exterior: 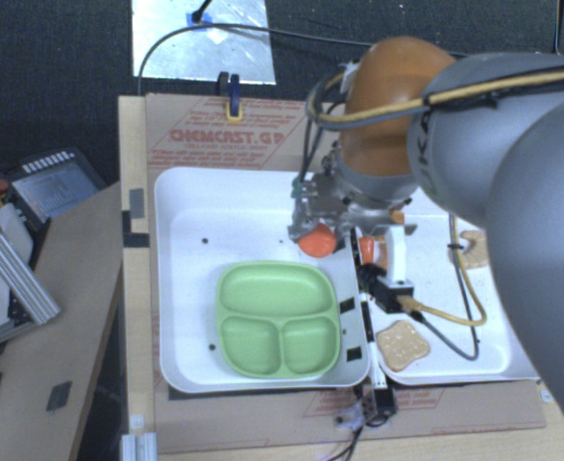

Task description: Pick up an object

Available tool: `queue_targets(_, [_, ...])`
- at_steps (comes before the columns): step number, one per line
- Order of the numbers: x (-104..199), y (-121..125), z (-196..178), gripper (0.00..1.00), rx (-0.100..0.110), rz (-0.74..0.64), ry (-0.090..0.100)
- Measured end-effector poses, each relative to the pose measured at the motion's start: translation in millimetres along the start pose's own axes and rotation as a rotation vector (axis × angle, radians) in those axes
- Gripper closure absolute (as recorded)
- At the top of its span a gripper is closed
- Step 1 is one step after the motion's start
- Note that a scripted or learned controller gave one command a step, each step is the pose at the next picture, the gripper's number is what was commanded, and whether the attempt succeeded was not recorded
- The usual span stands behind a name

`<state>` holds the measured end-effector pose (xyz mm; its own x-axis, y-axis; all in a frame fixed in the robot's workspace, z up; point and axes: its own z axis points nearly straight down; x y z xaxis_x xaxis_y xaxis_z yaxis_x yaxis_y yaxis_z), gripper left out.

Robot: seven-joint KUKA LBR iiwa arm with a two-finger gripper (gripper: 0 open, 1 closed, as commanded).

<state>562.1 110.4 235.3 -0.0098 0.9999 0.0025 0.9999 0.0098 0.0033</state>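
Observation:
A small round orange object (317, 244) lies at the right side of the left bin (190, 257), just above the green plate. My gripper (312, 223) hangs directly over it, its tip touching or nearly touching the object's top. The wrist and the orange band hide how the object sits against the gripper. A tan toast-shaped piece (402, 345) lies at the front of the right bin (454, 358).
A green three-compartment plate (277, 317) fills the front middle of the left bin. A pale tan item (472, 249) lies at the right bin's right side, partly behind the arm. A small orange piece (364, 251) sits by the divider between the bins.

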Motion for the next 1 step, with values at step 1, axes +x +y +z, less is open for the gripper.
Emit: queue_targets(1, [-3.5, -0.6, 0.6, 0.0, 0.002, 0.005, -0.002])
